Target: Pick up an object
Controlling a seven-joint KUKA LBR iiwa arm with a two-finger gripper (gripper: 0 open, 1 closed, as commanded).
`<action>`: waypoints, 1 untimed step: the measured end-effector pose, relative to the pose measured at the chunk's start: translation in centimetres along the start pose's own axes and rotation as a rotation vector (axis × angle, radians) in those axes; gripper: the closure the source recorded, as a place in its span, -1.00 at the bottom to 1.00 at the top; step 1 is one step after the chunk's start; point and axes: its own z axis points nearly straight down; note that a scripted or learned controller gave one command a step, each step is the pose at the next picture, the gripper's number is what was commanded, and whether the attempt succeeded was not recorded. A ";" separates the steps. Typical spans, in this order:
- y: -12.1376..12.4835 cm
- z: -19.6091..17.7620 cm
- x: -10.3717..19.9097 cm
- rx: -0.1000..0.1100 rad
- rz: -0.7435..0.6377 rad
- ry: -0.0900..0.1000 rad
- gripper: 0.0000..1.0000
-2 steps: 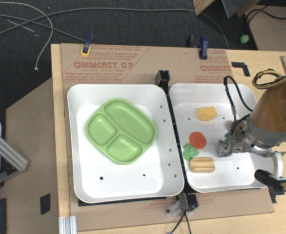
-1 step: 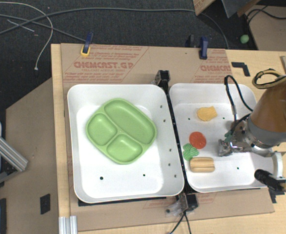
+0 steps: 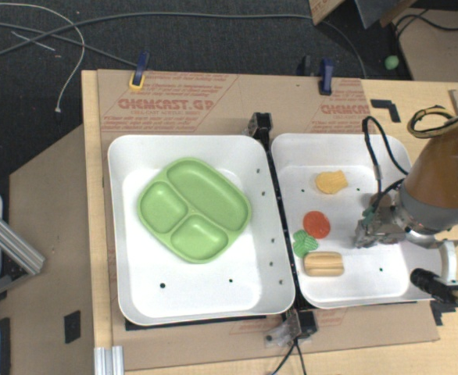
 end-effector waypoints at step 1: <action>-0.1 -4.3 0.1 -0.004 -0.002 -0.003 1.00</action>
